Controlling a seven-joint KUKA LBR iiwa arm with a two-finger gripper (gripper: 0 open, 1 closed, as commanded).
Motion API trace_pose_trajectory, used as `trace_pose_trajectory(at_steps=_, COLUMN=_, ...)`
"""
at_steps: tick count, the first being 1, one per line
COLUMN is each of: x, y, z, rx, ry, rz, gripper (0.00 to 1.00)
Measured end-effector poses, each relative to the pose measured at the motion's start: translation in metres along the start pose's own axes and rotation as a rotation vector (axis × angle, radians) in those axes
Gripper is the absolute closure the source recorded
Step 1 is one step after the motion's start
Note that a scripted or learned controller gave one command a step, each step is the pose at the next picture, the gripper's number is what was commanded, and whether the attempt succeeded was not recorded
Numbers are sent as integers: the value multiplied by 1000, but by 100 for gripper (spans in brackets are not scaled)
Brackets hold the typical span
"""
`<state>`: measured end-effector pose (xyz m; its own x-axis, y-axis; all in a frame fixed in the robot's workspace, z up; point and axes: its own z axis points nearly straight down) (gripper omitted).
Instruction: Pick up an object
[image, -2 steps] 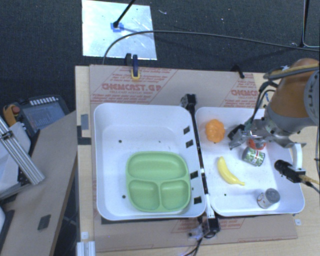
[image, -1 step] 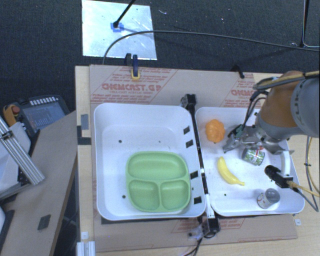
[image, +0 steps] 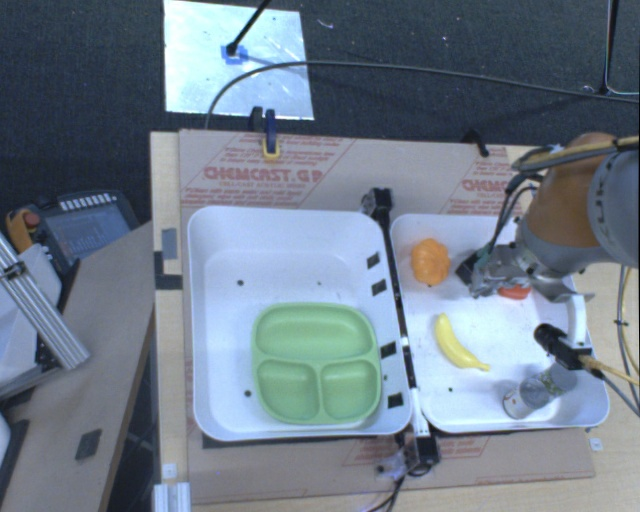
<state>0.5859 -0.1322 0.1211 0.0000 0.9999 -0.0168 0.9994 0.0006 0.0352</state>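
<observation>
Glossy white bin (image: 560, 405), curved yellow banana (image: 458, 345), tool (image: 487, 276) grip state unclear

Dark carpet floor (image: 80, 90) fills the top and left. A shiny metal plate (image: 238, 58) lies on it at top centre w/ a bit of blue tape and a black cable (image: 420, 72) running off to the right. The bench (image: 165, 180) is pale wood, covered by a brown cardboard sheet (image: 300, 165) w/ red lettering; a yellow clamp (image: 270, 135) grips its far edge. At left, a lower wooden table (image: 90, 340) holds a grey pendant w/ screen (image: 85, 225) and an aluminium rail (image: 40, 310). Light is even, no hard shadows.
</observation>
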Motion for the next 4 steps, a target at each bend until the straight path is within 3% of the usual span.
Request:
trace_pose_trajectory(at_steps=1, x=4, y=-5, z=-50, rx=30, ry=16, rz=-3, gripper=100)
trace_pose_trajectory(at_steps=3, x=11, y=1, z=-141, rx=29, ry=16, rz=-4, gripper=100)
trace_pose_trajectory(at_steps=4, x=65, y=15, z=-144, rx=31, ry=19, rz=-9, gripper=100)
